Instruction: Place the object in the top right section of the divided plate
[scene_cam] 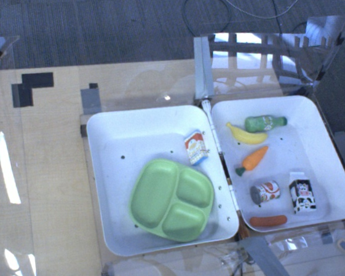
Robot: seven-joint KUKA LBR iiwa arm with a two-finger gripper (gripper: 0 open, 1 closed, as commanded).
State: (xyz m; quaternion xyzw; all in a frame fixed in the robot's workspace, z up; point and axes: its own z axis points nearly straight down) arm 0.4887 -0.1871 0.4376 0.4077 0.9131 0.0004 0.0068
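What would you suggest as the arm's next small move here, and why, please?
Probably reach in over the right bin towards one item, perhaps the carrot, which lies apart from its neighbours. The green divided plate in the left bin has nothing in its sections, so a pick seems to come first.

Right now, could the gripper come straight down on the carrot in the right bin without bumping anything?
Probably yes. The carrot lies flat with bare bin floor all around it. The banana sits above it and the can below, both apart from it, and nothing covers it.
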